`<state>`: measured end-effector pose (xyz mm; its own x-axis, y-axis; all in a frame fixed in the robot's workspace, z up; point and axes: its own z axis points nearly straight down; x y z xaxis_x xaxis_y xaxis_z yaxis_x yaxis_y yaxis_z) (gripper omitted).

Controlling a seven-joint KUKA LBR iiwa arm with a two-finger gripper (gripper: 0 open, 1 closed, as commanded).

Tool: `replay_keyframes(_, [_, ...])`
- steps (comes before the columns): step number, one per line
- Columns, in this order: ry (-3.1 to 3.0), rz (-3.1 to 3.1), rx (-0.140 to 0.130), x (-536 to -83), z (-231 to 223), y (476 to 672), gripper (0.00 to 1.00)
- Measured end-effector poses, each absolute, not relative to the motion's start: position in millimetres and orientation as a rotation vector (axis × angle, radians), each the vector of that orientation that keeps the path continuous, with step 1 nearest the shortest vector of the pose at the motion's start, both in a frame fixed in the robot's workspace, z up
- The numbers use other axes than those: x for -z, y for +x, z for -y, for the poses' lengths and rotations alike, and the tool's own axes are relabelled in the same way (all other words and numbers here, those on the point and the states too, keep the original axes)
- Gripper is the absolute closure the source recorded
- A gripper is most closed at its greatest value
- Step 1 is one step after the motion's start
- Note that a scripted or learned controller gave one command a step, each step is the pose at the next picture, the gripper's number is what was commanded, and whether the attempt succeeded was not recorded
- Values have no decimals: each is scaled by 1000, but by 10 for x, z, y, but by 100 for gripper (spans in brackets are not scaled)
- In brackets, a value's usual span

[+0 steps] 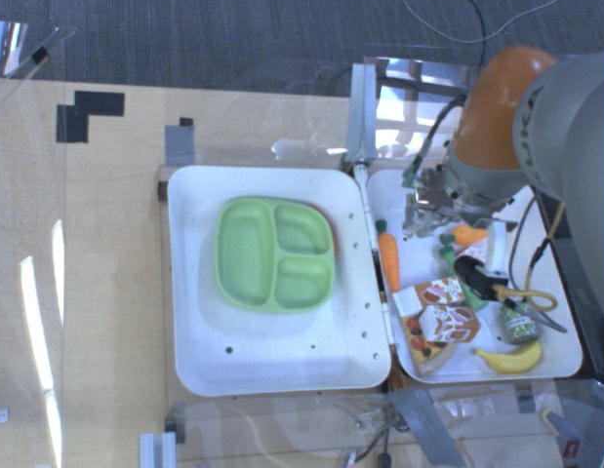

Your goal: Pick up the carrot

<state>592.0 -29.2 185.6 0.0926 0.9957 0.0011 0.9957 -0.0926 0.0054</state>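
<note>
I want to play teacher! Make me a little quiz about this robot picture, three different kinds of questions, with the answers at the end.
1. True or false: the carrot lies in the left bin.
2. What lies at the front of the right bin? A) banana B) spoon C) cup
3. Fill in: the green plate has ___ compartments.

Key
1. False. It lies in the right bin, by that bin's left wall.
2. A
3. Three

Bonus fact: the gripper hovers above the right bin, up and to the right of the carrot, with nothing seen between its fingers.
</note>
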Motion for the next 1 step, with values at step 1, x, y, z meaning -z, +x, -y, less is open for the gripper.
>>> replay_keyframes(1, [2319,-2115,-6,-1856,293,5920,0])
